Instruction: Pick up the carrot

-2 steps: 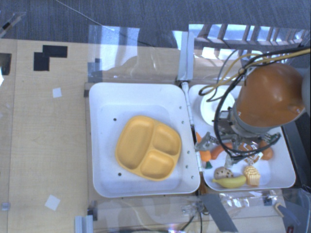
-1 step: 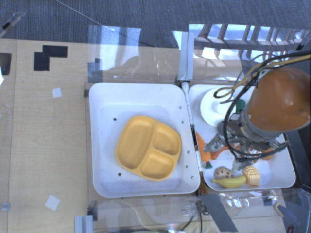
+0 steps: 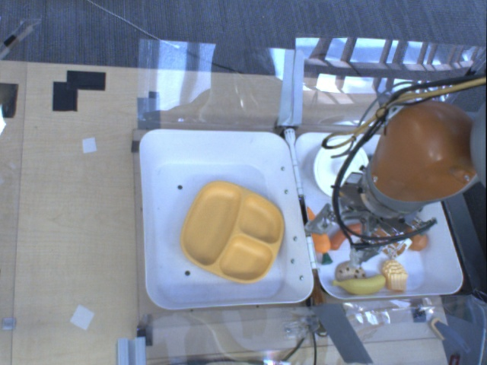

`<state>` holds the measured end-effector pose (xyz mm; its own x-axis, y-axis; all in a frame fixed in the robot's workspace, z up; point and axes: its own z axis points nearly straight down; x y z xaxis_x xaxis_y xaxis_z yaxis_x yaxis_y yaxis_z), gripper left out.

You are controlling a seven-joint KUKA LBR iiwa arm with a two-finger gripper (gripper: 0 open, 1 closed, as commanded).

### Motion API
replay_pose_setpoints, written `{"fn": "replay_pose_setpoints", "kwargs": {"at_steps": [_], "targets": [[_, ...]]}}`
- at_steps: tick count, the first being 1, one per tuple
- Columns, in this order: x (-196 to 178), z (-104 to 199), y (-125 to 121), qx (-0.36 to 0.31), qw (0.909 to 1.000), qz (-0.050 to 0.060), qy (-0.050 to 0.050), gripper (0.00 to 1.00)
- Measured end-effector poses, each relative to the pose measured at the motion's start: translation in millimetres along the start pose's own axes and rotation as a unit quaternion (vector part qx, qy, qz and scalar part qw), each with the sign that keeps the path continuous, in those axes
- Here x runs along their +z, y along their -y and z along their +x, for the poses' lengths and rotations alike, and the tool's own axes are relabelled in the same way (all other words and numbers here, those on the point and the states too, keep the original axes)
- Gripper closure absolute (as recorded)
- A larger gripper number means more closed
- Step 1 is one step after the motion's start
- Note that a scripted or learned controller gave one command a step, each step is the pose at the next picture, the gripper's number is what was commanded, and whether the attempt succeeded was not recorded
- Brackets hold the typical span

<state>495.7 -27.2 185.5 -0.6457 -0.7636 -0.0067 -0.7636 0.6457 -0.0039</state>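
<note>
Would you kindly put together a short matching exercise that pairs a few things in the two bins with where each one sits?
Things:
1. yellow divided plate
2. banana
3. white plate
4. carrot

Places:
A. front of the right bin, beside a corn cob
B. far end of the right bin, partly under the arm
C. middle of the left bin
D. left side of the right bin, close to the wall between the bins

Pairs: 1-C, 2-A, 3-B, 4-D
</note>
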Motion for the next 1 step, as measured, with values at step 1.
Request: {"fn": "replay_pose_setpoints", "kwargs": {"at_steps": [1], "targets": [[-0.4, -12.1, -10.1, -0.05, 0.9987, 0.001, 0.0, 0.0]]}}
